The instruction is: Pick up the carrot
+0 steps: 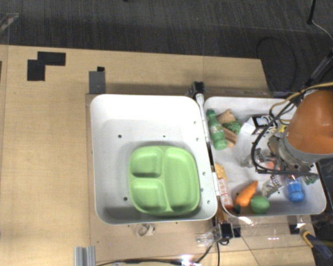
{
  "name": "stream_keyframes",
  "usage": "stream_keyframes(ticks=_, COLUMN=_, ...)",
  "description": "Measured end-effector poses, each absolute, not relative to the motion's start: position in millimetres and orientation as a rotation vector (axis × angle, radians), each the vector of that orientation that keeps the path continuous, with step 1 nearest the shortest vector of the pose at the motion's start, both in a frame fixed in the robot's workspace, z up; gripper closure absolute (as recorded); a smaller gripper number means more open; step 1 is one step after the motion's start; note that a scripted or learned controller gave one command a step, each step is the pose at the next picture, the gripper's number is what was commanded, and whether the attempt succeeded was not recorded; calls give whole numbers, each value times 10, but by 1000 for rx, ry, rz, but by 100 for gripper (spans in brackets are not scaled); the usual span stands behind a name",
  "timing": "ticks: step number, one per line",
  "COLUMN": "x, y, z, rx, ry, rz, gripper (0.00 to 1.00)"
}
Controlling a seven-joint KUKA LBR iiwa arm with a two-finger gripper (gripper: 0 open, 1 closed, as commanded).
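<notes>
Carrot (pixel 246 194) lies low in the right bin (pixel 322 204), touching a green ball (pixel 260 205), not lifted yet. Gripper (pixel 271 186) hovers just beside it, nothing seen between its fingers; how wide it's open, can't tell. The grasp is all still to do.

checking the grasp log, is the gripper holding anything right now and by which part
Cannot be told. The gripper hangs in the right bin, close beside the carrot, but the arm's wrist hides much of it, and nothing shows clearly held.
</notes>
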State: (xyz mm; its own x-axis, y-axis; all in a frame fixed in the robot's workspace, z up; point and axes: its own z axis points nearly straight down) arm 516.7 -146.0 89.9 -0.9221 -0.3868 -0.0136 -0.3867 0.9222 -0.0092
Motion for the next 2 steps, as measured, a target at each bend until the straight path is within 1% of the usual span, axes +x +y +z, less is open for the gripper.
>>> stream_keyframes(ticks=1, x=5073, y=-1194, z=904, rx=-964, ry=2971, rz=-16, gripper=0)
stream_keyframes(ticks=2, x=5124, y=-1178, z=1039, rx=-968, ry=2956, rz=-23, gripper=100)
